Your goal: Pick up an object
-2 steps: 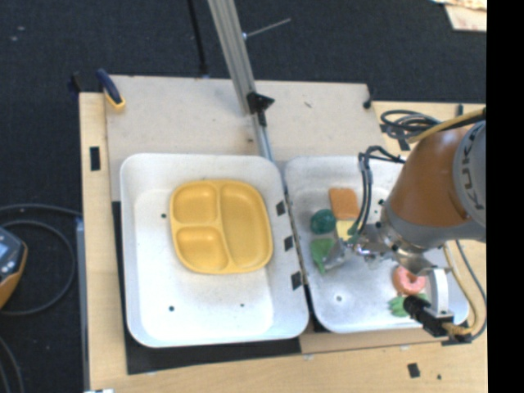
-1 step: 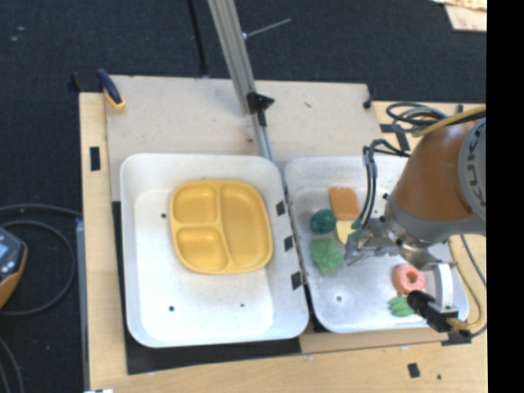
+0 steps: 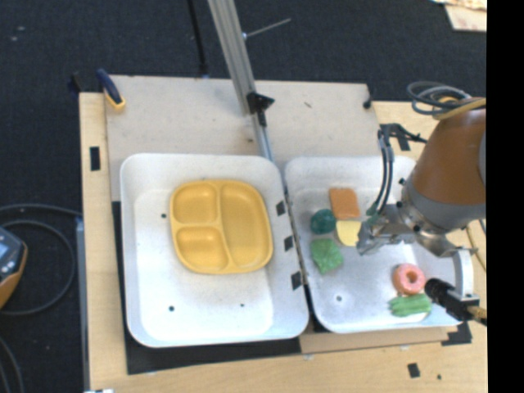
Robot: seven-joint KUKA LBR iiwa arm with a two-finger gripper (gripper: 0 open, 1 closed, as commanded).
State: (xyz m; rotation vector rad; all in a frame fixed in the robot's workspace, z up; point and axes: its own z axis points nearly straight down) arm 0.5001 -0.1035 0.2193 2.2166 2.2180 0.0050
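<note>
- Camera view: the grey arm with the orange band reaches in from 3 o'clock, and its gripper [image 3: 370, 241] hangs low over the right shallow white bin [image 3: 352, 313], just beside the pale yellow soft piece [image 3: 348, 232]. Whether the gripper is open or closed I cannot tell; nothing can be seen held in it.
- Progress, as I judge it: the pick is not done. Every candidate lies in the bin, so closing on one and lifting it are left. The yellow piece looks the likeliest target.
- Count in the right bin, six small things: the yellow piece near the middle; one orange rectangular block [image 3: 345, 202] at its 12 o'clock, touching or nearly so; one dark teal round lump [image 3: 322, 221] at its 9 o'clock; one green crumpled piece [image 3: 327, 255] at its 7 o'clock; one pink ring-shaped doughnut toy [image 3: 408, 279] and one green elongated pod-like toy [image 3: 409, 304] towards 5 o'clock, close together.
- The left shallow white bin [image 3: 147, 318] holds one yellow three-compartment plastic plate [image 3: 221, 225].
- Two bins stand side by side on one tan surface [image 3: 180, 109].
</note>
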